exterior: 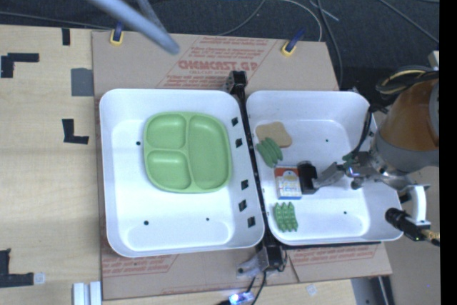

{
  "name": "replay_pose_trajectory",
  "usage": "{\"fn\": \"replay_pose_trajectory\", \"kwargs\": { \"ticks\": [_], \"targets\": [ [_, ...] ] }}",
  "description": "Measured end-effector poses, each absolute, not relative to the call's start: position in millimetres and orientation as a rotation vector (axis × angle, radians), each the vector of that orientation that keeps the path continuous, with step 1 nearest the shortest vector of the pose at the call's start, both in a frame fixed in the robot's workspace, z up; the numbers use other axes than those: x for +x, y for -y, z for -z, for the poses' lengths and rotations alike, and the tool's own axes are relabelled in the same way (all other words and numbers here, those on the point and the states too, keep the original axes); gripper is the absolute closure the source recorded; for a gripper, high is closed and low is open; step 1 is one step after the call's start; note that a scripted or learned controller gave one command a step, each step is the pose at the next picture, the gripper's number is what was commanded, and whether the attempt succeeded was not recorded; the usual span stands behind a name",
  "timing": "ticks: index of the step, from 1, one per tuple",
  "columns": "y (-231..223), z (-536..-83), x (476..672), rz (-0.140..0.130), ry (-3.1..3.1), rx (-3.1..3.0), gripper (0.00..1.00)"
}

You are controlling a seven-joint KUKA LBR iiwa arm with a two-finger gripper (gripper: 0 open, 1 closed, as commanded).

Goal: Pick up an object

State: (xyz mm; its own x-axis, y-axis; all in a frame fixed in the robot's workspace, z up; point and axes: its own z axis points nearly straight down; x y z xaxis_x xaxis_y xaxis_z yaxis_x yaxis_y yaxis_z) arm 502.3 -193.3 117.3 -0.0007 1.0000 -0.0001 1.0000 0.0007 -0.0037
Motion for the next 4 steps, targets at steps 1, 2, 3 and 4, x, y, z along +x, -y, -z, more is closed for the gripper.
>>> {"fn": "replay_pose_trajectory", "kwargs": {
  "ticks": [1, 2, 3, 4],
  "targets": [
    [193.5, -103.9, 507.5, 0.014, 2.230, -2.226, 0.00],
    [192.5, -111.7, 507.6, 0.014, 2.228, -2.224, 1.00],
    [183.4, -169.5, 506.6, 0.002, 2.225, -2.221, 1.00],
    [184.1, -229.9, 501.1, 0.001, 2.225, -2.222, 1.00]
  ]
}}
